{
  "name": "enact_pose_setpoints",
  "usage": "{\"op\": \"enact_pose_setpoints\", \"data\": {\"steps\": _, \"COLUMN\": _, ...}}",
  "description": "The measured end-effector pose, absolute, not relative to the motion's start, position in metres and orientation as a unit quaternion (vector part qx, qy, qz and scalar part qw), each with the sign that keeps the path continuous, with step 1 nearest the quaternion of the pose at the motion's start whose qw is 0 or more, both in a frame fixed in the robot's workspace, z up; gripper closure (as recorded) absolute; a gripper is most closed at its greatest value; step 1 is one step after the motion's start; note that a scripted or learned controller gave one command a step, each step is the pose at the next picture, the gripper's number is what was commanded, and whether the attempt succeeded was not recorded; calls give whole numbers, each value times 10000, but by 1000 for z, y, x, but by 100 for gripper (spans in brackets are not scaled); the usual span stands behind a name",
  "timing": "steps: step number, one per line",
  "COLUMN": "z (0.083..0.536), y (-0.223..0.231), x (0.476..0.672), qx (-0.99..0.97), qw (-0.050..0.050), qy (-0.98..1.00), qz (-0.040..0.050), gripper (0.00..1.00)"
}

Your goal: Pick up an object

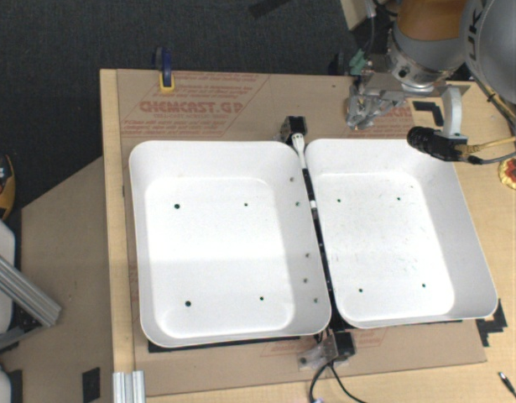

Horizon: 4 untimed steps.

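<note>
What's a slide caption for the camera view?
KUKA arm's gripper poised beyond the far edge of the right bin, beside the left bin.

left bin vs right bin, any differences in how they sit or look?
The left bin sits clear of the arm; the right bin has the gripper just beyond its far rim. The left bin's floor falls in two tones, greyer across the far half and brighter near; the right bin's floor looks evenly lit. The right bin also shows more faint specks. Both are shallow, white, round-cornered, with four dark dots each, and they meet at a black strip.
</note>
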<state>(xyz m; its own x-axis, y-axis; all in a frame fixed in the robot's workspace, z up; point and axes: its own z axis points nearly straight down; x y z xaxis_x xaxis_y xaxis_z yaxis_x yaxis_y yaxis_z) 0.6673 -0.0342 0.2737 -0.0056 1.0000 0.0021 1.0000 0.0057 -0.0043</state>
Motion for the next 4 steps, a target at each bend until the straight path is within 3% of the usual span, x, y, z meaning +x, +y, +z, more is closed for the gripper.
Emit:
{"op": "enact_pose_setpoints", "data": {"steps": 1, "z": 311, "y": -27, "x": 667, "qx": -7064, "qw": -21, "qy": -7078, "qz": -18, "gripper": 100}}
{"op": "enact_pose_setpoints", "data": {"steps": 2, "z": 299, "y": 131, "x": 661, "qx": -7014, "qw": 24, "qy": -7127, "qz": -29, "gripper": 100}}
{"op": "enact_pose_setpoints", "data": {"steps": 3, "z": 350, "y": 88, "x": 667, "qx": -7081, "qw": -31, "qy": -7061, "qz": -27, "gripper": 100}}
{"op": "enact_pose_setpoints", "data": {"steps": 4, "z": 251, "y": 154, "x": 664, "qx": -7050, "qw": 37, "qy": -7092, "qz": 34, "gripper": 100}}
